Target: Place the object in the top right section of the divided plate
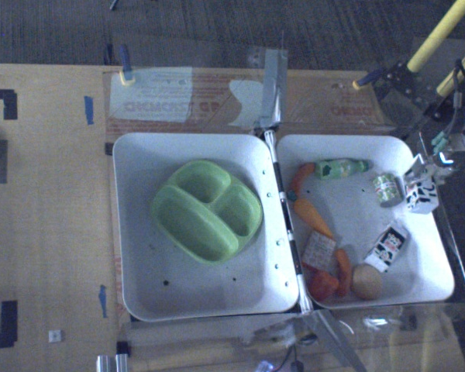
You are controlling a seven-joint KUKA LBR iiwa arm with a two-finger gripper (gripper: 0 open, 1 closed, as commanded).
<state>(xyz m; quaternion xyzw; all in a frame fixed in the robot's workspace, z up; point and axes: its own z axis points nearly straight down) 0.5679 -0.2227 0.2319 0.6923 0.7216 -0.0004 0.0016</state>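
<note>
A green divided plate (207,210) lies tilted in the left bin (139,285), with two small sections on its upper and right side and one long section at its lower left. Nothing lies on the plate. The right bin (430,281) holds several objects: a green bottle (341,167), an orange carrot (314,217), a brown sausage-like piece (299,178), a crumpled shiny wrapper (386,187), a black-and-white box (387,248), a white packet (320,250), red pieces (325,284) and a beige round thing (365,280). My gripper (432,165) hangs over that bin's right rim, just above a black-and-white spotted thing (421,197).
A metal divider (283,223) separates the two bins. Taped cardboard (186,99) lies behind them. Yellow cables and dark arm hardware (430,60) crowd the upper right. The wooden bench (46,231) stretches to the left.
</note>
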